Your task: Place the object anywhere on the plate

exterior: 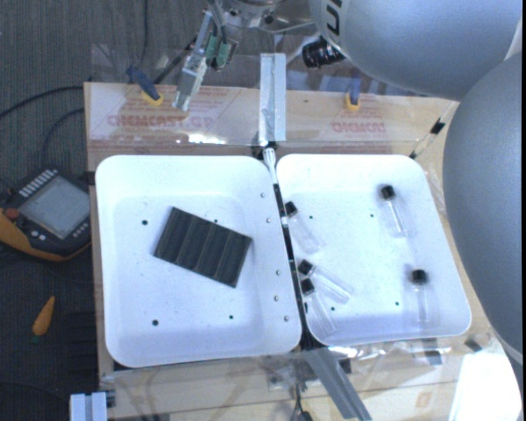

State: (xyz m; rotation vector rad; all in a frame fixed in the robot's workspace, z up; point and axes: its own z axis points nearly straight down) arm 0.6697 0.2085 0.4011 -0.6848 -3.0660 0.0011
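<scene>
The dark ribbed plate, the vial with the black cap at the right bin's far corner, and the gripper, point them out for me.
dark ribbed plate [202, 246]: camera view, middle of its top face.
vial [392, 209]: camera view, on its clear body below the cap.
gripper [181, 103]: camera view, at its tip.

The bins [114, 200] look like smooth white plastic with a dull sheen, and the plate [202, 246] is matt dark grey with ribbed grooves. The vials [393, 210] are clear and glossy with black caps. The arm [421, 24] has a smooth, satin grey shell, and the bench [333, 121] looks like pale bare wood.
</scene>
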